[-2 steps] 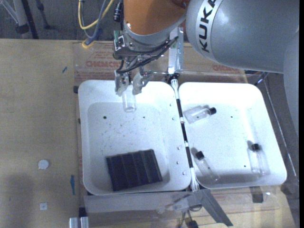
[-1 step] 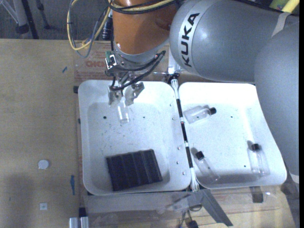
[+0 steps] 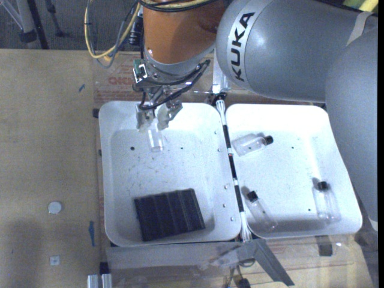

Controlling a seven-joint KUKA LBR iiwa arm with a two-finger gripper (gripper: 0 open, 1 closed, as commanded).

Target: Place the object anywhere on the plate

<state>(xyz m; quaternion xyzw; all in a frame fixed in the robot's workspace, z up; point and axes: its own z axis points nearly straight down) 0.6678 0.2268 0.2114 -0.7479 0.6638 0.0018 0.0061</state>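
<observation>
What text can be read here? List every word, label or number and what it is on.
"KUKA": black letters on the grey arm, running up its casing.
Faint reddish print on the bench behind the left bin: too blurred to read.
Vials in the right bin: no readable labels.

The grey arm [image 3: 288,41] is extended in from three o'clock, its orange band [image 3: 174,23] seen near twelve o'clock. The gripper [image 3: 153,123] is pointed downward, and a small clear object [image 3: 156,141] is seen between its fingers [image 3: 144,120].
</observation>
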